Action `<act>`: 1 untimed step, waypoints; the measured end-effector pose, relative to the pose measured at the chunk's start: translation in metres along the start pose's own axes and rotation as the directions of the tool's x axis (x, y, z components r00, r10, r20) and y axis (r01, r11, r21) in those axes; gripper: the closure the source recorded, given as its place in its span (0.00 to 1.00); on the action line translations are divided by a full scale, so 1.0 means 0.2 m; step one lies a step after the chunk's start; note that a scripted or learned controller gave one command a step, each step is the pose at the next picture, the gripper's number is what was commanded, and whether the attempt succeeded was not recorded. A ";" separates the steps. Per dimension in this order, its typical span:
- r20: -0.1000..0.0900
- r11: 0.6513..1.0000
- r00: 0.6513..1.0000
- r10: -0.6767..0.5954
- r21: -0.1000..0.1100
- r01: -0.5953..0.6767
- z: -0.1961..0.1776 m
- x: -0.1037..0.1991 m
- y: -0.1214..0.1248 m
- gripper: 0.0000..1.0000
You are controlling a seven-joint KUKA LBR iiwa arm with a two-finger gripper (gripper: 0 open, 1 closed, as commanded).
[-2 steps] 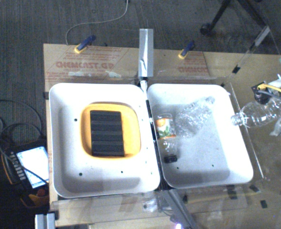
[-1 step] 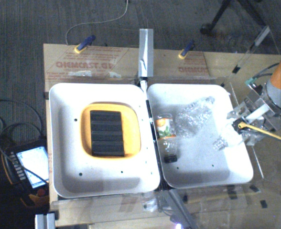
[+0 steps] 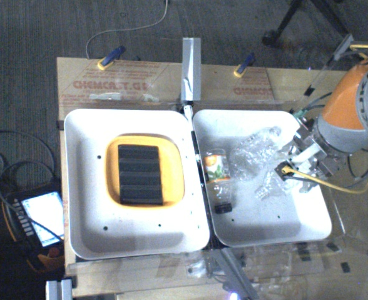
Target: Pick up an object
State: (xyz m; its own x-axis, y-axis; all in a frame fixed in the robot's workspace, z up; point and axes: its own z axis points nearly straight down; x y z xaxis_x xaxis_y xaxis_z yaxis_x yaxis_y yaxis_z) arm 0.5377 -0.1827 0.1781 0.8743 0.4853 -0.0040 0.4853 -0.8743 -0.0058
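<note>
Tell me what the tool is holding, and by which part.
Cannot be told. The tool sits low at the clear crumpled plastic in the right bin, but no grip is visible.

Dark grey carpet (image 3: pixel 59 17) fills the upper frame. A thin cable (image 3: pixel 140 25) loops across it at upper left, and black chair legs (image 3: pixel 300 5) spread at upper right.
</note>
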 end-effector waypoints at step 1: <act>-0.001 0.998 0.998 -0.057 -0.004 0.057 -0.31 0.10 0.29 0.00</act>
State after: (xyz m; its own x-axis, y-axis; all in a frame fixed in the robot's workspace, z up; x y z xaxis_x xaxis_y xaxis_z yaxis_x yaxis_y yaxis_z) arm 0.5831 -0.2234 0.2388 0.8454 0.5341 -0.0032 0.5341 -0.8454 -0.0020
